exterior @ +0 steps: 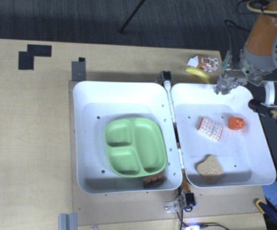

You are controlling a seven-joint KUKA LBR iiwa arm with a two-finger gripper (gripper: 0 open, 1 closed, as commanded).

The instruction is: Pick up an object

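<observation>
The hand (223, 86) hangs over the far rim of the right bin (260, 174); whether it is apart or together I cannot tell. Inside that bin lie a checkered packet (210, 128), an orange piece (235, 123) and a tan piece (209, 166).

Two bins side by side on bench (28, 143). Left bin (88, 99): divided plate (134, 146) at centre, small block (152, 180) just near of it. Right bin (258, 174): patterned packet (210, 128) mid, round toy (235, 123) right of it, flat biscuit-shaped piece (209, 166) near. End effector (223, 85) over right bin's far edge.

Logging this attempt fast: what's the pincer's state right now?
Pincer: above the right bin's far edge, nothing visibly held; open or closed cannot be told.
</observation>
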